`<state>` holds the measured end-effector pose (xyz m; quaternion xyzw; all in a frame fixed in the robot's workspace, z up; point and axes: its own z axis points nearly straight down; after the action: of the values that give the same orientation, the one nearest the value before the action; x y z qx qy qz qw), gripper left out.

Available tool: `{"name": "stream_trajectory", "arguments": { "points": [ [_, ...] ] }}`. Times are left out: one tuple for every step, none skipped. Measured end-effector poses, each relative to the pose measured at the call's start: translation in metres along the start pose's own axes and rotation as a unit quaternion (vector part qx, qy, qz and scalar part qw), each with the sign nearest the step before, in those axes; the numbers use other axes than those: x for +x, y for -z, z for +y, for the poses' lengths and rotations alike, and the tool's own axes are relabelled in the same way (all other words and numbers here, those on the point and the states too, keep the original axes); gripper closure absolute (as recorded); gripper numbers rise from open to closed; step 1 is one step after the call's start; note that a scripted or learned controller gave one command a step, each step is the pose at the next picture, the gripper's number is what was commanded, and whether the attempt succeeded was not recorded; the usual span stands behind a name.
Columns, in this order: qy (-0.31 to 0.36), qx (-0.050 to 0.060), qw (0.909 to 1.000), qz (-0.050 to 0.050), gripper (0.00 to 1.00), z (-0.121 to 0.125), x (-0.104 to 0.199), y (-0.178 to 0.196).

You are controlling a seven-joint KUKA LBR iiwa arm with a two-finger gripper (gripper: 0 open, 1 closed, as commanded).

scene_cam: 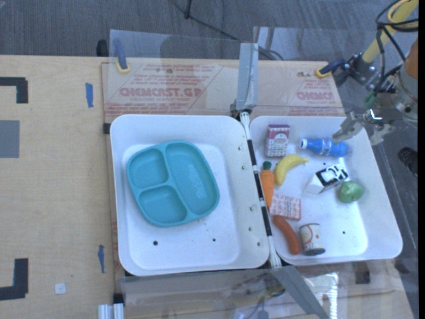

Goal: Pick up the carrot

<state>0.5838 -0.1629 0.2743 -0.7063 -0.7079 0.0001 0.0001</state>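
The gripper (pixel 362 126) hangs over the top right corner of the right bin (pixel 382 241). Its two fingers look spread apart, and nothing sits between them. One finger tip is close to the blue bottle (pixel 324 146).

The carrot (pixel 267 185) lies along the left wall of the right bin, green end up. Just beside it are the banana (pixel 288 165) and a pink packet (pixel 286 207). Below lie a sausage (pixel 286 234) and a small can (pixel 311 238). A red box (pixel 277 139), a black and white carton (pixel 328 177) and a green lime (pixel 350 191) are there too.

The left bin (pixel 179 258) holds a blue plate (pixel 172 183) with three parts. The table (pixel 50 178) stretches out to the left.
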Motion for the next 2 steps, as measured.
{"name": "stream_trajectory", "arguments": {
  "points": [
    [0.172, -0.002, 0.9851, -0.001, 0.00, 0.076, 0.057, -0.089],
    [0.227, -0.001, 0.9739, 0.000, 0.00, 0.084, 0.042, -0.118]
  ]
}}
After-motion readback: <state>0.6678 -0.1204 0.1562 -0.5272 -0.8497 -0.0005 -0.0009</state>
